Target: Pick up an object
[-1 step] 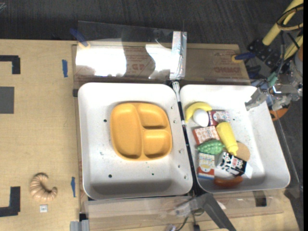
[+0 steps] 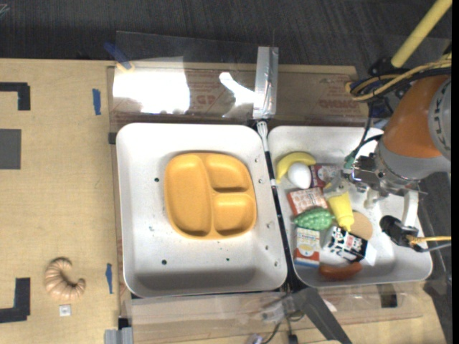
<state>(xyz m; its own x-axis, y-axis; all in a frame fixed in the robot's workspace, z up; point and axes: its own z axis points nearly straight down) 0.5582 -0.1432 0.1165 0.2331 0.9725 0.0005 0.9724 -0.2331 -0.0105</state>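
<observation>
Clutter in the right bin (image 2: 419,264) looks light and slippery, so I'd pinch the yellow bottle (image 2: 341,209) mid-body; I cannot tell the gripper's (image 2: 373,185) state

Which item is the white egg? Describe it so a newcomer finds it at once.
Start at the right bin, the one crowded with toy food beside the bin holding the yellow divided tray. Look to its upper left corner, where a yellow banana curves. The egg sits just under that curve, touching it: small, smooth, plain white and rounded, unlike the printed flat packets below.
</observation>
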